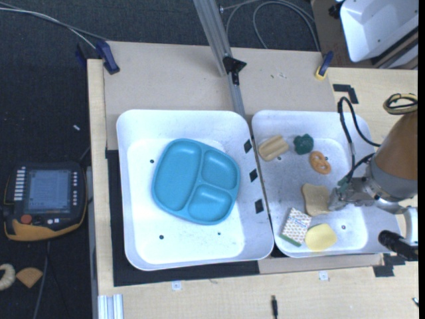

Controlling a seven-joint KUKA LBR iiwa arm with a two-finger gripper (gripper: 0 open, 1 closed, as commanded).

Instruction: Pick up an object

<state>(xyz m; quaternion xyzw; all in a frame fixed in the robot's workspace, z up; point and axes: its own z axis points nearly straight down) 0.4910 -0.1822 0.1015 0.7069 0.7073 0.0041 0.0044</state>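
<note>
Gripper point(343, 195) low in right bin point(355, 244) | tan bread-like slice point(315, 199) touching its left side, seemingly | finger opening and any hold: cannot tell, view poor

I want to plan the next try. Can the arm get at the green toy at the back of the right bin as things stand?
Probably yes. The green toy lies uncovered, apart from the bread roll and the pretzel. The tool is low in the same bin, by the tan slice, with bare floor between.
</note>
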